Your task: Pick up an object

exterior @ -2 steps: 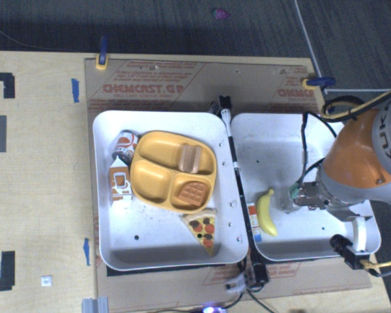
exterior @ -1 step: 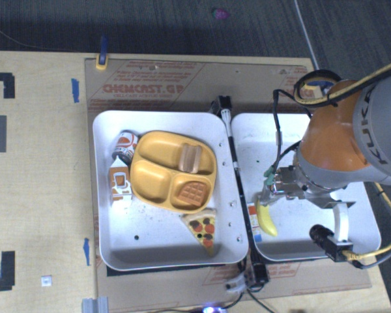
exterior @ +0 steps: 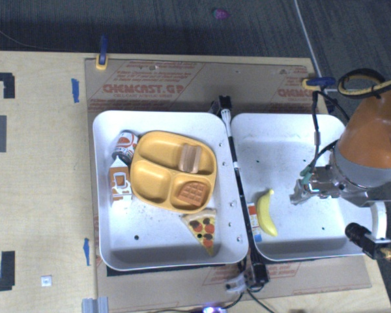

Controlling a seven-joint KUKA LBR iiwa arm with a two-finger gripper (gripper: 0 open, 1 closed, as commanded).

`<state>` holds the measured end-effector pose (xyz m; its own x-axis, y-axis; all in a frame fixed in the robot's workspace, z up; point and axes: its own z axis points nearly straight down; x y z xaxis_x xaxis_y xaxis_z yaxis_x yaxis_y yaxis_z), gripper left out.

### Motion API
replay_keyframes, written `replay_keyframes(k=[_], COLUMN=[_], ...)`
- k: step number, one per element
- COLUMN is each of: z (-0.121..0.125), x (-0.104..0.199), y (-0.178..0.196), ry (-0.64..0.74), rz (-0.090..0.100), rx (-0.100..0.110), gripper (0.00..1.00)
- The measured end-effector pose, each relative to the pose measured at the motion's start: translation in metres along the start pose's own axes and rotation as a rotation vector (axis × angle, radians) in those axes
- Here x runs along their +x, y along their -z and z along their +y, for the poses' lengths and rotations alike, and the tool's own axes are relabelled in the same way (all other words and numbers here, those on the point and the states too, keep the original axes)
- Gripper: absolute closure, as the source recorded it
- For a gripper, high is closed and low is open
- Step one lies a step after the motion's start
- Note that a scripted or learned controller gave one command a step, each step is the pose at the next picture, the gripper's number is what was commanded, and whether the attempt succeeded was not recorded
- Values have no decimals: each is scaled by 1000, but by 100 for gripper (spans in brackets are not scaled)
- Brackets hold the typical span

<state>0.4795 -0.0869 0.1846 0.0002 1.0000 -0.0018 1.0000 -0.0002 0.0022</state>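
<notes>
A yellow toy banana [exterior: 267, 214] lies in the right bin [exterior: 280, 135], close to its left wall. My gripper [exterior: 304, 191] hangs over the right bin, a short way right of the banana and apart from it. The orange-banded arm [exterior: 371, 135] comes in from the right. In the left bin [exterior: 111, 240] sits a yellow divided plate [exterior: 150, 175] with a toy hot dog [exterior: 189, 157] and a waffle [exterior: 193, 193] in its compartments. A pizza slice [exterior: 203, 228] lies in front of the plate.
A small can [exterior: 124, 146] and a white-and-orange carton [exterior: 120, 181] lie by the left bin's left wall. A small box [exterior: 253, 222] stands against the right bin's left wall beside the banana. Cables run across the right bin's back right corner.
</notes>
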Motion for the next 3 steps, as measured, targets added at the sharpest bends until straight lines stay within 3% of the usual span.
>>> replay_keyframes(k=[1, 2, 3], z=[1, 1, 56], x=[84, 44, 67], y=[0, 10, 0], ry=[2, 0, 2], rz=[3, 1, 1], rx=[2, -2, 1], gripper=[100, 100, 100])
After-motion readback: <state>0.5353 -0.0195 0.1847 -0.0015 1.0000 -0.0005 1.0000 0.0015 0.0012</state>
